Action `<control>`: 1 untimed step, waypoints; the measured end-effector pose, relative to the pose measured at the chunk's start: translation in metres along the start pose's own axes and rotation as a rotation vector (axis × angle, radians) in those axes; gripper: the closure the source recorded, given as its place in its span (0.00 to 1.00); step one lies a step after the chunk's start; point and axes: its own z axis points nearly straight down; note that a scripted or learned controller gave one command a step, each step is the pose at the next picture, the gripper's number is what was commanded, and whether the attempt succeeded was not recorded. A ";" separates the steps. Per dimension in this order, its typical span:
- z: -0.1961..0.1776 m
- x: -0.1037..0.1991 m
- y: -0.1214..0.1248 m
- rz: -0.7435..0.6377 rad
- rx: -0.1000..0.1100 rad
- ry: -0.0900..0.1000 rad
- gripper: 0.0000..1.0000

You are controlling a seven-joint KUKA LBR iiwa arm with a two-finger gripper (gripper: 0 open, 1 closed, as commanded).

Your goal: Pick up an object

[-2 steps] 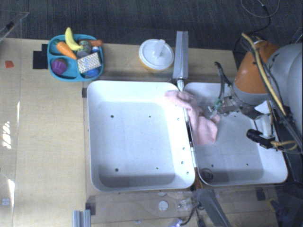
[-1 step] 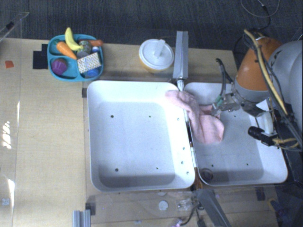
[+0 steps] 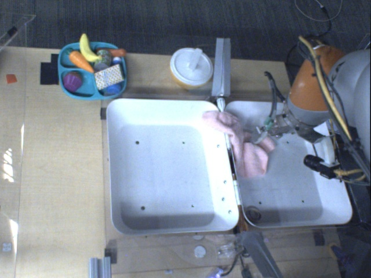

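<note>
A pink cloth (image 3: 250,155) lies draped over the divider between the two bins. One end rests in the back right corner of the left bin (image 3: 162,213), and the larger part hangs into the right bin (image 3: 301,207). My gripper (image 3: 264,134) is low over the right bin, right at the cloth's upper right edge, where the fabric bunches up against it. The arm's orange band (image 3: 310,88) sits just behind it. From this angle I cannot make out whether the cloth is held.
A blue divided tray (image 3: 93,69) with toy food sits at the bench's back left. A white-lidded yellow bowl (image 3: 191,67) and a metal bar (image 3: 221,68) stand behind the bins. A small dark round object (image 3: 252,215) lies in the right bin's front left corner.
</note>
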 end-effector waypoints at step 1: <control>-0.011 0.000 0.002 -0.001 -0.005 -0.001 1.00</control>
